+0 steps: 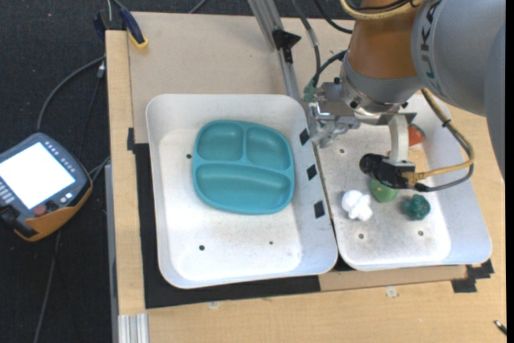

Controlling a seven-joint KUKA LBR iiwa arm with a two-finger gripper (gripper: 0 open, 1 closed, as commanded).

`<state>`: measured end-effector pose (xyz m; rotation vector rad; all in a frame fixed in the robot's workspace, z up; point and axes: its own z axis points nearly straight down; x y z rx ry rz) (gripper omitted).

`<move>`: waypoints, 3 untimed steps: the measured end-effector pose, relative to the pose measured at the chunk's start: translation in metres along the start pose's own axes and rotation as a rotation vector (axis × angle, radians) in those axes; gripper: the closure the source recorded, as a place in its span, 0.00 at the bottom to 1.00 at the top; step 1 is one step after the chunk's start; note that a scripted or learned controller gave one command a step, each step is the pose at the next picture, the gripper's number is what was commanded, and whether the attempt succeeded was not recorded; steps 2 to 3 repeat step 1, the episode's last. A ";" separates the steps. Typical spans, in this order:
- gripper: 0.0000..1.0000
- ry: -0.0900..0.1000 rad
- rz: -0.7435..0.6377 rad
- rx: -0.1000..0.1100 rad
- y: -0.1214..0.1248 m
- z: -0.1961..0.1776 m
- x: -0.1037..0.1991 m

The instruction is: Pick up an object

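Gripper (324, 127) is seen low over the right bin (401, 241), at its left wall, just beside the divide between the two bins. Whether it is released or clenched cannot be told, and nothing is seen held in it. Candidates are noted in the right bin: a white piece (356, 205) near the middle, a green piece (383, 190) just beside it and partly hidden under the robot's own hardware, a dark teal piece (416, 207) to the right of those, and an orange piece (414, 135) mostly hidden behind the wrist. A teal plate (242, 166) is lying flat in the left bin (233, 253). The step in hand is judged to be the approach, with no pick yet made. The white piece is judged the best target, being fully exposed and apart from the walls. A descent centred on it is advised, with the closing line turned away from the green piece, which sits near enough to be nudged. The plate is judged a poor choice, being wide and flat. A grasp hard against the bin wall is to be avoided, since a slip is likely there.
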<state>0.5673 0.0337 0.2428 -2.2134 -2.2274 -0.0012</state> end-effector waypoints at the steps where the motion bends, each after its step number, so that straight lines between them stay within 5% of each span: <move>1: 1.00 0.000 0.000 -0.003 0.020 -0.003 0.049; 3: 1.00 0.000 0.000 -0.003 0.020 -0.003 0.049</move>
